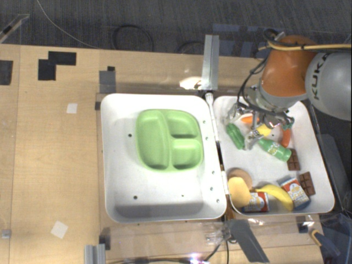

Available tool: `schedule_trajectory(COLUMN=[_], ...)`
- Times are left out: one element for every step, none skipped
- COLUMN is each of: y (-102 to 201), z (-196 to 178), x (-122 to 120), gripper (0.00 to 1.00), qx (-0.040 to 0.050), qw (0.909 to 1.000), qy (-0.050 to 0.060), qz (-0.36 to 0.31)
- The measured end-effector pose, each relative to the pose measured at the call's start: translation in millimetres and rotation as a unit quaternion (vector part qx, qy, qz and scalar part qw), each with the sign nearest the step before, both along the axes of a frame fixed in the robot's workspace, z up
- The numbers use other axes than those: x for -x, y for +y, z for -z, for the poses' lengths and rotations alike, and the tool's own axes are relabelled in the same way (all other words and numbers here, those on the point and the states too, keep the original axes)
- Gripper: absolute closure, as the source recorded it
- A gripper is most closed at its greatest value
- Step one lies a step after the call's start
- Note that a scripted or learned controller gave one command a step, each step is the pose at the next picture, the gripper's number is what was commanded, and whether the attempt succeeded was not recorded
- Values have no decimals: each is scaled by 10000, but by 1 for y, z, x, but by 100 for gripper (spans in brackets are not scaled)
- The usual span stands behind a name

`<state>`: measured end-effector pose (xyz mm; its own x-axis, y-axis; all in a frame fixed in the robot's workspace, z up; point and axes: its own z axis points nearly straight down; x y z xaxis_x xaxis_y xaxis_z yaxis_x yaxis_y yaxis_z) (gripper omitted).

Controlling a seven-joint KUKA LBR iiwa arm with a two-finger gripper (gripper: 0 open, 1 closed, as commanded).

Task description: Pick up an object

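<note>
The gripper [258, 130] hangs low over the upper middle of the right bin [318, 164], under the orange band of the arm [286, 70]. Its metal parts sit in a tight cluster of small objects, and whether it is spread or closed cannot be told from this angle, nor whether anything is caught in it.

Two green bottles lie beside it: the darker green bottle [235, 136] just to its left, tilted, and the lighter green bottle [275, 149] just below and to its right. A small yellow piece [264, 130] and an orange piece [247, 119] show right at the gripper, and an orange-red piece [286, 137], perhaps a toy carrot, lies close to its right.

Two brown chocolate bars are at the bin's right side: the upper chocolate bar [294, 160] and the lower chocolate bar [307, 183]. Along the bin's near edge sit one round bun [240, 185], one banana [278, 195], one red can [257, 201] and one small blue-and-white carton [297, 193].

The left bin [118, 202] holds one green divided tray [168, 139], with three compartments, lying near its middle.
</note>
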<state>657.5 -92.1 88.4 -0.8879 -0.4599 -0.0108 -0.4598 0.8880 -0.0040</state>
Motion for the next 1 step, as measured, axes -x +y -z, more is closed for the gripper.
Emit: schedule_trajectory(y=[2], z=[0], x=[13], gripper=[0], qx=[11], qw=[9985], qy=[4], qz=[-540])
